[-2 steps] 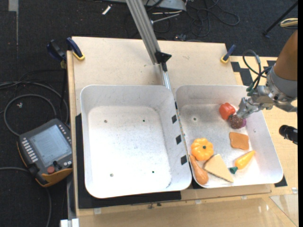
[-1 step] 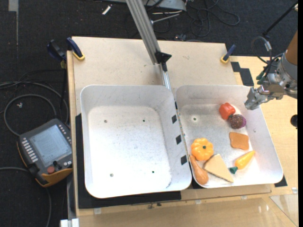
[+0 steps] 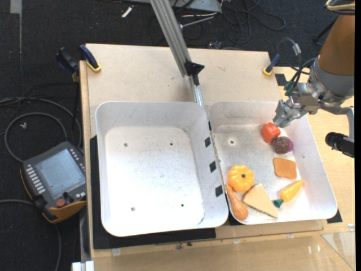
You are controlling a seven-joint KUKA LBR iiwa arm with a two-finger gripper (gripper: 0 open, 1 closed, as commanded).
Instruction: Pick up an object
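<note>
Camera view has the gripper (image 3: 282, 117) low over the far side of the right bin (image 3: 321, 168), just above a red tomato (image 3: 270, 131); whether it is open or closed I cannot tell. Nothing is visibly gripped. A dark purple, onion-like piece (image 3: 282, 145) sits touching the tomato on its near side, so a descent could nudge one into the other and let the round tomato roll away. An orange pumpkin (image 3: 241, 178), cheese wedge (image 3: 260, 200) and carrot (image 3: 238, 205) crowd the bin's near left corner.
</note>
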